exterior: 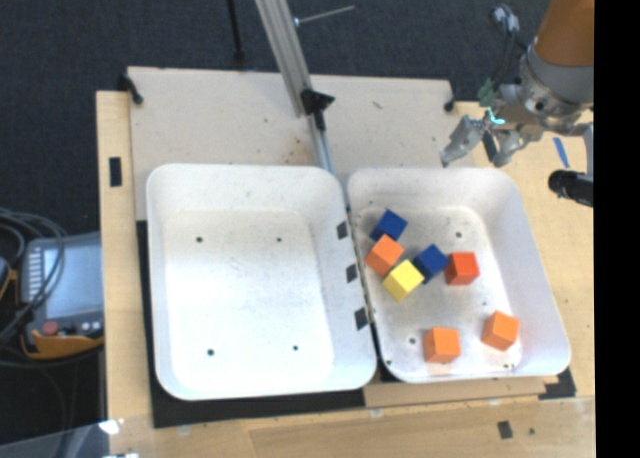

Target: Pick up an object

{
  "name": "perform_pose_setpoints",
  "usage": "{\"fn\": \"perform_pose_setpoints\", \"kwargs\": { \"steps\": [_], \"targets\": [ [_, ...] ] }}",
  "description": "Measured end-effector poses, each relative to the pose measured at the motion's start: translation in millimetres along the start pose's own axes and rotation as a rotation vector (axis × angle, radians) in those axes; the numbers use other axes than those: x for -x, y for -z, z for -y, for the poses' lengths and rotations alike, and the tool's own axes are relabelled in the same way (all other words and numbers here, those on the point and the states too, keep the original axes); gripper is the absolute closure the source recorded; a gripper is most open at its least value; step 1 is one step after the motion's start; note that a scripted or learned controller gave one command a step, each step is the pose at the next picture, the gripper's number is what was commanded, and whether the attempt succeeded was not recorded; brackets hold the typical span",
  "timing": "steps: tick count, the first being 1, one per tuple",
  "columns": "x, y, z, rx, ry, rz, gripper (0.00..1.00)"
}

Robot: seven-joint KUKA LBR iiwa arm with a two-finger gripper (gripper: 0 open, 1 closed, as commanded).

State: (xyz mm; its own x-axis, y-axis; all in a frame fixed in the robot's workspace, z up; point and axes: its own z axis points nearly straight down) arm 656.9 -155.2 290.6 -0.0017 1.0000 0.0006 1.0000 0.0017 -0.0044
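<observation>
Hovering gripper above back rim of right shallow white plastic bin, fingers spread, holding nothing; likely staging for descent toward clustered small coloured cubes.

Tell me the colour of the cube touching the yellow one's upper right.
Blue, beside the yellow cube; seen in the camera view.

Gripper over right bin's far rim. Below it, open floor; then clustered cubes crowd the centre. Slanted aluminium post stands well left.
</observation>
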Motion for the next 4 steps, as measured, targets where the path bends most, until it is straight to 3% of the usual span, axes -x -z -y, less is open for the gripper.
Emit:
{"fn": "perform_pose_setpoints", "kwargs": {
  "steps": [1,4],
  "targets": [
    [0.8,3.4,-0.4,0.004,0.001,0.004,0.00],
    [5.6,-145.9,12.5,0.000,-0.003,0.003,0.00]
  ]
}}
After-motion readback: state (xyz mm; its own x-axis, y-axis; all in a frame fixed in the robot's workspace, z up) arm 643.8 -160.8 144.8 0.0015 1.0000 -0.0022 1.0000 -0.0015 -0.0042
